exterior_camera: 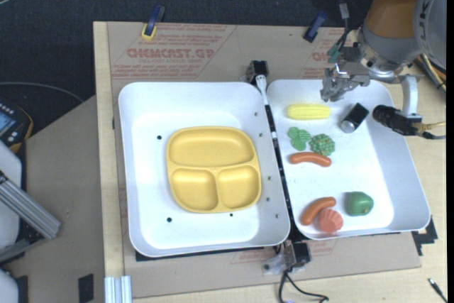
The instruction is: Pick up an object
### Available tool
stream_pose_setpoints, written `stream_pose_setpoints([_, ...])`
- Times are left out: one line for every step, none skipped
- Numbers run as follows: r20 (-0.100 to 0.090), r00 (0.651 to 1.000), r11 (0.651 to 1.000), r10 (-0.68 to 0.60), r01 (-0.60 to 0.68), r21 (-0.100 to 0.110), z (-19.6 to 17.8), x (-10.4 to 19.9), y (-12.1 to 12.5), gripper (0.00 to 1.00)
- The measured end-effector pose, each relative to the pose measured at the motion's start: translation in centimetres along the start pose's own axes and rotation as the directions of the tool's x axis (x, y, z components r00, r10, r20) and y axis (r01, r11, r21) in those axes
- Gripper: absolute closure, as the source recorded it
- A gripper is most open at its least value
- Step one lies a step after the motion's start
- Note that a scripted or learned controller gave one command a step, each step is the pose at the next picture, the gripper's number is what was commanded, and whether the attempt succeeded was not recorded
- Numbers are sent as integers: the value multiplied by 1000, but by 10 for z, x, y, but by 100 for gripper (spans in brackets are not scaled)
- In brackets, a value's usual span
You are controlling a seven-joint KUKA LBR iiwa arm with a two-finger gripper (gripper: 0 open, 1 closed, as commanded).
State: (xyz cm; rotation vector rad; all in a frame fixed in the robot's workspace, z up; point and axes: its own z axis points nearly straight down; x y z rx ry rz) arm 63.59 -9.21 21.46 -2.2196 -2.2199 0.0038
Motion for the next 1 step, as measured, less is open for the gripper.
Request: stream_pose_setpoints([2, 1000, 1000, 0, 0, -8, -20, -5, -2, 100])
